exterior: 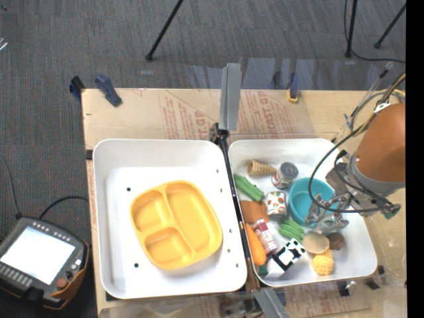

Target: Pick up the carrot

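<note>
Nearest camera: your handheld pendant point(41, 262) sat on the floor at the lower left, off the bench.
Left bin point(109, 171): held the yellow divided plate point(175, 224); nothing else lay on it.
Right bin point(361, 257): crowded; you had a teal bowl point(309, 197), small can point(287, 174), cone point(261, 168), green pods point(248, 188), corn point(322, 264) and a black-and-white block point(289, 254).
Carrot point(256, 244): lay at the bin's left wall, near the front, just beside a small bottle point(265, 236).
Gripper point(329, 212): hung low over the teal bowl's right rim, well apart from the carrot.
Fingers: you could not tell their opening; cables and the wrist hid them, and nothing showed between them.
Progress: judged not begun; carrot untouched in the bin.
Remaining: you would need to shift left across the clutter, descend, grasp, lift.
</note>
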You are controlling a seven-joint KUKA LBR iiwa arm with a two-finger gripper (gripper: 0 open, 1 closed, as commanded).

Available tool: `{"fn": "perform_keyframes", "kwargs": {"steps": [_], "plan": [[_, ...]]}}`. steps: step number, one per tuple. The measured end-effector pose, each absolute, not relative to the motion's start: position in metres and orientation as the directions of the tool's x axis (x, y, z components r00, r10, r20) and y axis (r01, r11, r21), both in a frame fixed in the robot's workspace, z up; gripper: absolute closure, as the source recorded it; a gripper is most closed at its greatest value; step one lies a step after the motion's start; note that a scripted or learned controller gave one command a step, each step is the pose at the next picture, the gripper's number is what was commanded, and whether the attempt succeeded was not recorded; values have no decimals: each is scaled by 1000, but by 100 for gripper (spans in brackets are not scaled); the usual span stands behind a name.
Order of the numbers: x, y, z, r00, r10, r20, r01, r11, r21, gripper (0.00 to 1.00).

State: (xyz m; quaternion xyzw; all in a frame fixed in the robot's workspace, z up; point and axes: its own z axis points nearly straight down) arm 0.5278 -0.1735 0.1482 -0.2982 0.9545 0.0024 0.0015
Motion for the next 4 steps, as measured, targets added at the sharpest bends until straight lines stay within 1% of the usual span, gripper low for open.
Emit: {"fn": "perform_keyframes", "kwargs": {"steps": [1, 2, 3, 4], "plan": [[527, -213, 269, -715, -699, -7, -699, 715, -10, 100], [491, -213, 390, -485, -875, -4, -875, 485, -5, 100], [502, -211, 442, -325, -946, -5, -946, 325, -2, 100], [477, -209, 300, -43, -999, -10, -999, 43, 9, 100]]}}
